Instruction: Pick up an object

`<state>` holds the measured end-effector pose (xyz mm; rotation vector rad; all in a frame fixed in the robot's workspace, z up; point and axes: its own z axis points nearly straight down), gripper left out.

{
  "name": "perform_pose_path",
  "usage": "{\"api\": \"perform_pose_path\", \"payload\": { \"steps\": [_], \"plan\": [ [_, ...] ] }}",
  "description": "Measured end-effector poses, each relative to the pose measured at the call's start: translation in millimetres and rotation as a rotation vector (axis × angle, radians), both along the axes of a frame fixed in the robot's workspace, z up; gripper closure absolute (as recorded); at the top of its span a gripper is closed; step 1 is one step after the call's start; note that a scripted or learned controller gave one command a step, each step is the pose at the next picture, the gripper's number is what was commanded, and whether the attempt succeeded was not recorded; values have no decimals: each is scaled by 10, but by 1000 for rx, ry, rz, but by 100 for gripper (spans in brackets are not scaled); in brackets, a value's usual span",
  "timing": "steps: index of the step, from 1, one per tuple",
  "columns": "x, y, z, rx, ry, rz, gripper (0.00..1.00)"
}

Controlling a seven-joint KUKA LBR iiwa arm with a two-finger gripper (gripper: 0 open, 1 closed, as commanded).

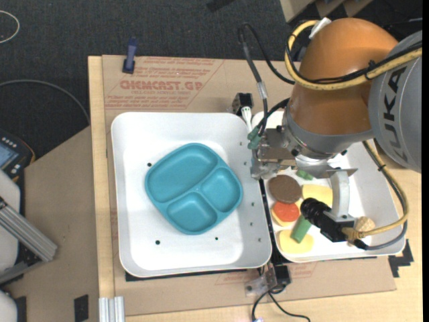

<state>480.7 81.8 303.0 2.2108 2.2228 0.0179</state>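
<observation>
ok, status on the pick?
Arm low over right bin, fingers hidden. Brown disc, orange piece in bin. Blue tray in left bin.

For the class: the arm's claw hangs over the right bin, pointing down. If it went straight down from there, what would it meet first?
Most likely the brown round piece, which lies right under the claw in the right bin. Depth is hard to judge from this slanted view, so the orange piece beside it is possible.

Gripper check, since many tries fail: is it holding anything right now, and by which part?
It cannot be told. The arm's wrist hides the gripper above the right bin, so no object shows between its fingers.
</observation>
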Motion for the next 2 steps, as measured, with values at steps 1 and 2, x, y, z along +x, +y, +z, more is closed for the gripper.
{"api": "perform_pose_path", "payload": {
  "steps": [1,2],
  "plan": [
    [-4,-445,1308,-3,-4,-7,100],
    [181,-403,-1275,-5,29,-8,100]
  ]
}}
